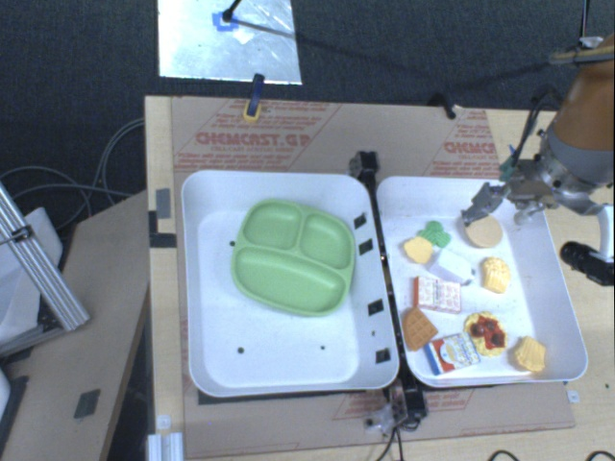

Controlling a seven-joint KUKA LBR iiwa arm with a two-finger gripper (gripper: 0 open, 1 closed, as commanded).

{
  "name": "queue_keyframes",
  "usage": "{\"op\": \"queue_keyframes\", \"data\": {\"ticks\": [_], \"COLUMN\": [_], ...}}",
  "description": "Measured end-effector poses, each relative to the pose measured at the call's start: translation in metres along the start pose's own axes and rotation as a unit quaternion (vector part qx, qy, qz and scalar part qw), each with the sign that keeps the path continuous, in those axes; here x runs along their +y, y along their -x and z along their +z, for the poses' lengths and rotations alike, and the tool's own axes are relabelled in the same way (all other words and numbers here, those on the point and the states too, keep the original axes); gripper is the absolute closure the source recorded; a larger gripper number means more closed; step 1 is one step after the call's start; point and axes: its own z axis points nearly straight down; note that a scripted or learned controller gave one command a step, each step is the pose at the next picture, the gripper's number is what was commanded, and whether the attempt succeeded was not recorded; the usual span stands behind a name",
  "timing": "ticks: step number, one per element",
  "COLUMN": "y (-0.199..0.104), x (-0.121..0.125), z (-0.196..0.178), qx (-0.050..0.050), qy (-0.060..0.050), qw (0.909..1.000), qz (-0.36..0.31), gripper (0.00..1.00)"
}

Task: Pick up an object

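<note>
So, gripper (500, 203) hung over far end of right bin (567, 325), fingers spread apart w/ nothing between them. Tan round disc (483, 232) lay just below/near side of it, abt touching. Other toy foods sat nearer; green tray (293, 256) in left bin (207, 257).

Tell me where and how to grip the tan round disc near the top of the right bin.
The tan round disc lies flat, so come straight down from above and pinch across its width at the rim. Its left and lower sides look free; the gripper hangs just above it toward the bin's far wall. Probably set the fingers left to right, clear of the yellow piece below it.
</note>
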Motion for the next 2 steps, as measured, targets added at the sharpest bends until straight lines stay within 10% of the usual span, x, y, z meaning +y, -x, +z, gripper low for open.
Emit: {"op": "queue_keyframes", "data": {"ticks": [2], "y": [0.003], "x": [-0.002], "z": [0.101], "qx": [0.0], "qy": [-0.002], "qw": [1.0], "qz": [0.001], "gripper": [0.0]}}
